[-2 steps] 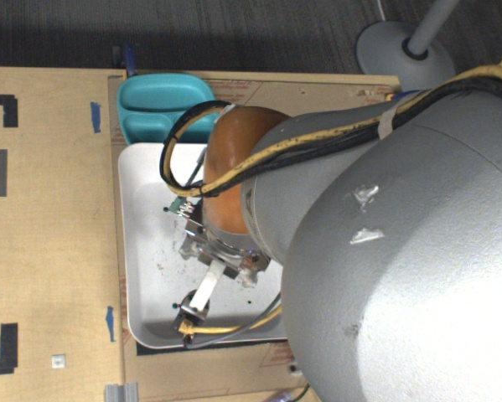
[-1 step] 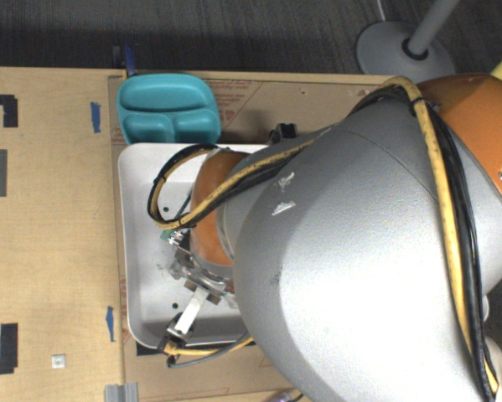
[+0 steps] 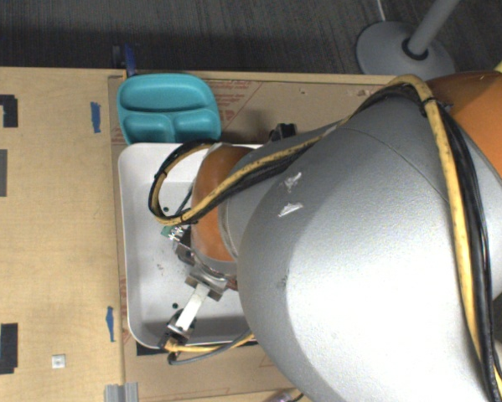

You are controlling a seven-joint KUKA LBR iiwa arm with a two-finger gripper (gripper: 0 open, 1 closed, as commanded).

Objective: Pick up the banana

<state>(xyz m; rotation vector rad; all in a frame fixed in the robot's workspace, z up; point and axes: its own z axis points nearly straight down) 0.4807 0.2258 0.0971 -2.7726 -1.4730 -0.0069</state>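
In the camera view, the bulky grey metal arm (image 3: 359, 249) reaches in from the right and covers most of the shallow white plastic bin (image 3: 142, 249), leaving only the bin's left strip and lower left corner bare. The wide orange band (image 3: 207, 199) above the wrist sits low over the middle of that bin, and the hand (image 3: 202, 276) hangs beneath it, close to the bin floor. The wrist hides the hand's working end, so I cannot tell whether it is wide, narrow or holding anything. A teal moulded plastic block (image 3: 168, 107) rests at the far rim of the bin, apart from the wrist. The pale brown board surface (image 3: 49, 224) stretches away to the left.

I cannot tell where the banana lies. If it is in this bin, it is hidden under the arm.

As a judgement, a banana is light and curved, with a smooth skin that can slide and soft flesh that bruises under hard pressure. The best hold is probably across the thick middle, squeezing its narrow width gently. The stem and the tapered tip would likely twist or slip.
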